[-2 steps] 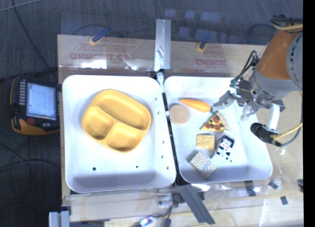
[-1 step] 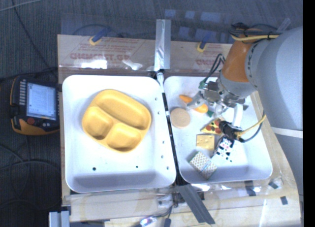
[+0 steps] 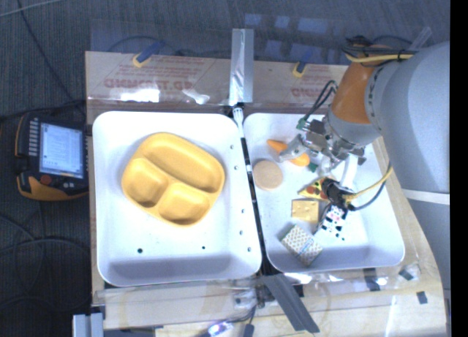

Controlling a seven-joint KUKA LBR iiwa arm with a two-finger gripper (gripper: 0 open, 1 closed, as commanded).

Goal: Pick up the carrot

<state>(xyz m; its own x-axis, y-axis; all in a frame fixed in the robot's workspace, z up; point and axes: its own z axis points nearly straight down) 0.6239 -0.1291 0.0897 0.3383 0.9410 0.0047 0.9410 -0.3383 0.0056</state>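
The orange carrot (image 3: 280, 146) lies in the upper left part of the right bin (image 3: 380, 248). My gripper (image 3: 313, 145) hangs right over the carrot's right end and hides part of it. More orange shows just below the gripper. The grey arm with its orange band reaches in from the upper right.
A tan round disc (image 3: 268, 175) lies just below the carrot. A yellow wedge (image 3: 306, 209), a checkered block (image 3: 301, 244), a black-and-white die (image 3: 333, 220) and small colourful pieces (image 3: 320, 186) lie in the same bin. A yellow divided plate (image 3: 172, 177) sits in the left bin (image 3: 117, 255).
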